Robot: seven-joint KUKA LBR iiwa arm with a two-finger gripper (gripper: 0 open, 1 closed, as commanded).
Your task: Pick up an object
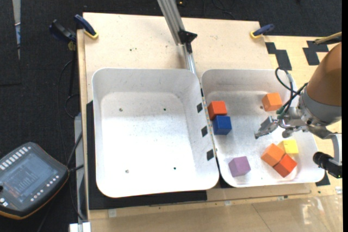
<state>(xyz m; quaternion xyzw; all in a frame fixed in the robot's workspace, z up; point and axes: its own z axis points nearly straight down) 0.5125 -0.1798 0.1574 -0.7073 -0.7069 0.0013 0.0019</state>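
A teach pendant (30,179) lay at the near left, off the bench. The left bin (109,81) adjoined the right bin (239,76). In the right bin, from left to right: an orange-red cube (218,108) touching a blue cube (222,125) just nearer; a purple cube (239,165) near the front rim; the gripper (266,127), fingers apart and holding nothing, over bare floor; an orange cube (272,101) farther back; and an orange block (273,155), red block (285,165) and yellow cube (290,146) clustered together, touching.
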